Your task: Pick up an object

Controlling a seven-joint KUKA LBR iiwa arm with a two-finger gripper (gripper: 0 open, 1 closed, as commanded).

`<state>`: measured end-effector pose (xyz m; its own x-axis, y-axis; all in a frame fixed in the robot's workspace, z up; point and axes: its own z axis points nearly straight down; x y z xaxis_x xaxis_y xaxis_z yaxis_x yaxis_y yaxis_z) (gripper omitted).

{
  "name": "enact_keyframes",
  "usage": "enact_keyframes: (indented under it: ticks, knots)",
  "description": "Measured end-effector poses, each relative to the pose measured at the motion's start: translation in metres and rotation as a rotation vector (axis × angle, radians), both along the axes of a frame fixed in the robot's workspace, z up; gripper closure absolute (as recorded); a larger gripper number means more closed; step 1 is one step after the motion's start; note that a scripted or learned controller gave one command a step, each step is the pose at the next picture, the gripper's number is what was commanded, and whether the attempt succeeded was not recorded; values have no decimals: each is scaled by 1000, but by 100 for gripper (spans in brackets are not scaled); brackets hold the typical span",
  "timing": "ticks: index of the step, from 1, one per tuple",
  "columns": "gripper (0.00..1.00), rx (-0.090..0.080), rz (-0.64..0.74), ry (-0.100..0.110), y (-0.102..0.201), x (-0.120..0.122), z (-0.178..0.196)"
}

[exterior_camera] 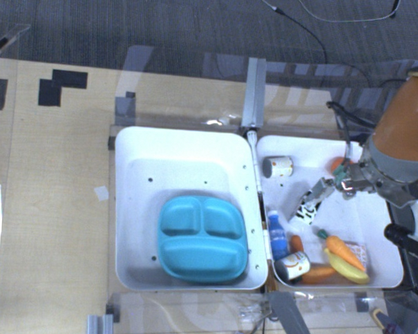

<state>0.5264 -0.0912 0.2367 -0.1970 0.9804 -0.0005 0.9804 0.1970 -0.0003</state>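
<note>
Pale wood bench (49,190) fills the left side, with black squares (60,86) marked near its far edge. Next comes the left bin (144,156), white and shallow, with a blue tray (203,239) lying flat in its near half; the tray has three compartments. A grey metal post (254,92) stands at the far end of the seam between the two bins.

Right bin (373,218) holds the loose things. Near its far left corner a small silver can (278,166) lies on its side, apart from the rest. Along the left wall a blue bottle (278,235) lies lengthwise, and just beyond its near end a second can (294,265), white with a dark label, sits in the near corner. A black-and-white spotted toy (307,209) lies in the middle of the bin, tilted. To its right, near the front wall, are a carrot (344,250) and a banana (346,268), touching each other, with an orange piece (318,275) beside the can.

The gripper (326,187) reaches in from the right, low over the bin, its tip just above the far end of the spotted toy. Whether it is released, clenched or grasping the toy cannot be told. Behind it the orange band (408,119) of the arm fills the right edge, and an orange object (337,163) peeks out by the wrist.
</note>
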Motion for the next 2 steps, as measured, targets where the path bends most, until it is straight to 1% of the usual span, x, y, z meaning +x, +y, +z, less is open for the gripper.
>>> enact_keyframes:
  ticks: [1,2]
  knots:
    - [0,-2,43,-13,-8,21,-148]
    - [100,1,48,-14,-5,23,-140]
